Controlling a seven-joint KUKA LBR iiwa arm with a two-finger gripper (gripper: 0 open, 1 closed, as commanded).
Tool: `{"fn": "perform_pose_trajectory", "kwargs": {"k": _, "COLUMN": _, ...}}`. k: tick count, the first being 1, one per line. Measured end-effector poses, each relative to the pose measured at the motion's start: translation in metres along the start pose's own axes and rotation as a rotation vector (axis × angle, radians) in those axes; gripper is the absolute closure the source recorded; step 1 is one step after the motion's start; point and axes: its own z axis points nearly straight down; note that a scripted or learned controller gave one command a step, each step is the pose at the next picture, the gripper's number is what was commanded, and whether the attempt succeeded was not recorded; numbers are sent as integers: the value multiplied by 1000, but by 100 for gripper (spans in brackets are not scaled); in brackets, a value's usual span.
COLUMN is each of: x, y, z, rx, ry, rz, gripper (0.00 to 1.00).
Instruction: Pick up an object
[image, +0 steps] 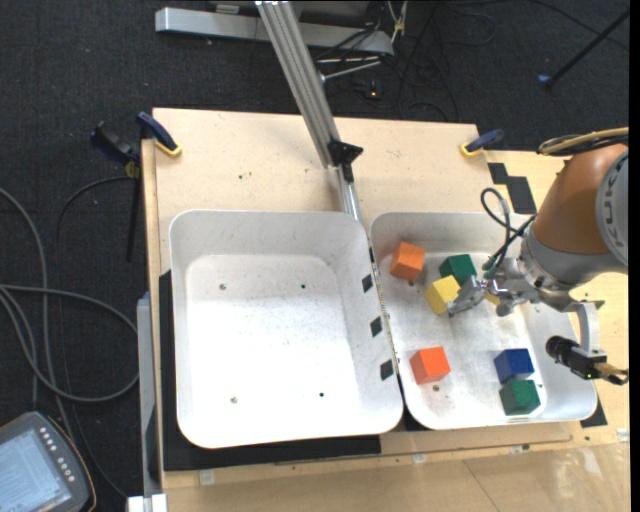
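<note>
My gripper (483, 294) hangs low over the right bin (480, 224), in its upper middle part. Its left side touches or nearly touches a yellow block (443, 294). A dark green block (459, 267) lies just behind the yellow one, close to the gripper. An orange block (407, 261) sits further left near the bin's left wall. An orange-red block (430, 364) lies towards the front left. A blue block (513, 362) and a green block (519, 397) sit together at the front right. I see no block lifted off the bin floor.
The left bin (190, 300) stands beside the right one, sharing a raised middle wall (378, 310). A metal camera pole (305, 90) slants in from the top. Clamps (160, 135) (482, 141) hold the bench's back corners. Cables trail on the floor at left.
</note>
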Motion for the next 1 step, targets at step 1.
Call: {"fn": "perform_pose_trajectory", "kwargs": {"k": 1, "x": 0, "y": 0, "z": 28, "rx": -4, "ry": -1, "rz": 0, "gripper": 0}}
